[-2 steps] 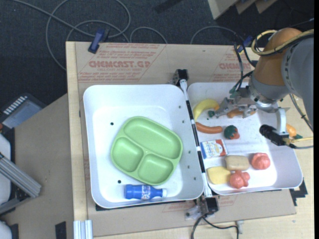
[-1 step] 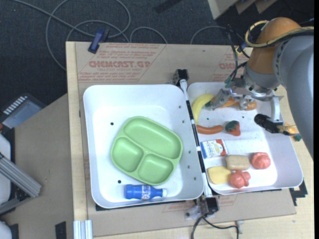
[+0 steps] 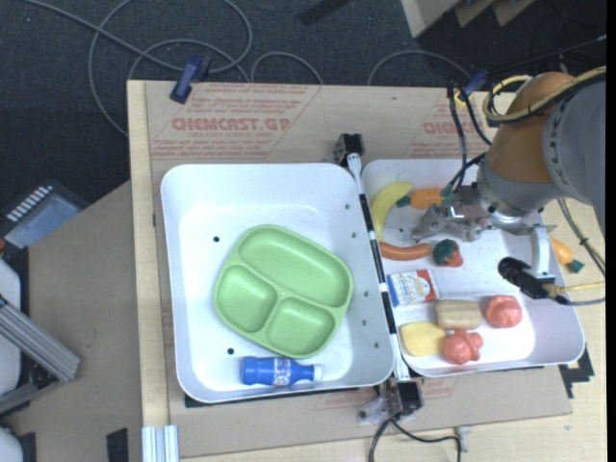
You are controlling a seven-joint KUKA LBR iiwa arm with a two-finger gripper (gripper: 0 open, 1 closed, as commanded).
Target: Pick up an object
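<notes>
A grey arm (image 3: 549, 133) with an orange band reaches in from the right over a worktop (image 3: 250, 123) lined with brown board printed in red, its tool (image 3: 438, 224) low in the far left part of the right bin (image 3: 549, 340). Whether the tool is open or closed cannot be told from this angle, and nothing can be seen gripped in it. The tool sits among the toy foods crowding that bin. A banana (image 3: 390, 203) and a small orange piece (image 3: 423, 198) lie just beyond it on the far side. A red-orange sausage (image 3: 406, 251) and a green toy (image 3: 446, 252) lie just beside it on the near side. Nearer the camera, a small carton (image 3: 411, 287) rests against the bin's left wall, and a tan roll (image 3: 457, 313) lies beside a red tomato (image 3: 502, 311). A yellow piece (image 3: 422, 338) and a red piece (image 3: 462, 346) sit at the front edge, touching each other. An orange-yellow piece (image 3: 562, 253) lies by the right wall, well apart from the tool. The left bin (image 3: 192, 219) holds a green three-part plate (image 3: 282, 290) at its centre and a blue bottle (image 3: 279, 372) lying on its side along the front wall, near the plate.
</notes>
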